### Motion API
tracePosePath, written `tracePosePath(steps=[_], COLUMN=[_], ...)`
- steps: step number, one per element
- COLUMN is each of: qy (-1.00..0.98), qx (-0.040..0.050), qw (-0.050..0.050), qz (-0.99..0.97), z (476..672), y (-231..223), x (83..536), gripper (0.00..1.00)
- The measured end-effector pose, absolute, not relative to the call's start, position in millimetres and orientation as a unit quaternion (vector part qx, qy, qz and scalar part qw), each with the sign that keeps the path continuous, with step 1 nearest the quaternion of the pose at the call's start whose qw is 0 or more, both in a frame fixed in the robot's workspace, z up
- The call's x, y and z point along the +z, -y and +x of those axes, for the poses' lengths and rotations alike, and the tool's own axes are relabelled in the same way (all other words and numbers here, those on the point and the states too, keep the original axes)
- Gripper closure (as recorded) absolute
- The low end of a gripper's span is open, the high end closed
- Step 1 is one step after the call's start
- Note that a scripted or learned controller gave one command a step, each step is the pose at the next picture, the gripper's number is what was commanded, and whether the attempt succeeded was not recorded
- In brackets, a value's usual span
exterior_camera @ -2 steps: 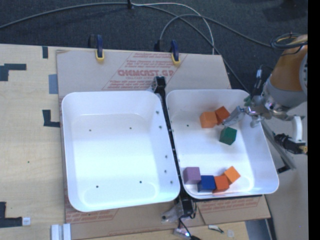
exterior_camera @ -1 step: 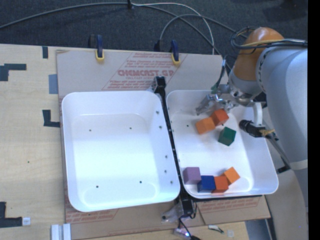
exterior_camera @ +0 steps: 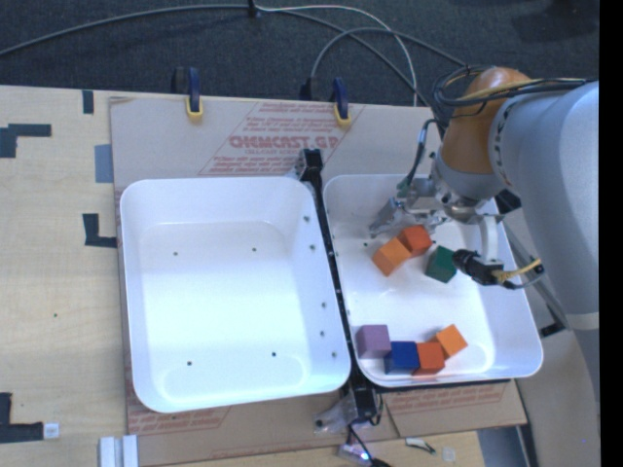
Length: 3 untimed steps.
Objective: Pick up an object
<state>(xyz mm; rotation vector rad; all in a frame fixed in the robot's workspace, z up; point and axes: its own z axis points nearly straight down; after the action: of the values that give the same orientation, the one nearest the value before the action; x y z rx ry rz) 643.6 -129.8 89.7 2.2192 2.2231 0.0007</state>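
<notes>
My gripper [exterior_camera: 407, 224] hangs over the back of the right bin [exterior_camera: 506, 358], open, with nothing between its fingers. Just in front of it lie two orange blocks, one [exterior_camera: 417, 239] right under the fingertips and another [exterior_camera: 392, 255] touching it on the left. To their right rests a green block [exterior_camera: 441, 264]. Along the bin's front wall a purple block [exterior_camera: 373, 339], a blue block [exterior_camera: 401, 356], a red-orange block [exterior_camera: 429, 356] and a small orange block [exterior_camera: 451, 340] huddle together.
The left bin [exterior_camera: 136, 261] stands beside the right one, with a black divider [exterior_camera: 329, 261] where their rims meet. The grey arm [exterior_camera: 545, 193] covers the right bin's far right corner. Cables [exterior_camera: 370, 47] trail behind the bench.
</notes>
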Motion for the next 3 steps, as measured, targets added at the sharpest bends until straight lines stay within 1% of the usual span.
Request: tracePosePath(steps=[1, 2, 3], qy=[-0.707, -0.707, -0.707], qx=[0.0001, 0.0003, 0.0004], qw=[0.000, 0.000, 0.000], qz=[0.707, 0.707, 0.708], z=[600.9, 566.0, 507.3], y=[102, 88, 98], x=[90, 90, 90], gripper=[0.00, 0.00, 0.00])
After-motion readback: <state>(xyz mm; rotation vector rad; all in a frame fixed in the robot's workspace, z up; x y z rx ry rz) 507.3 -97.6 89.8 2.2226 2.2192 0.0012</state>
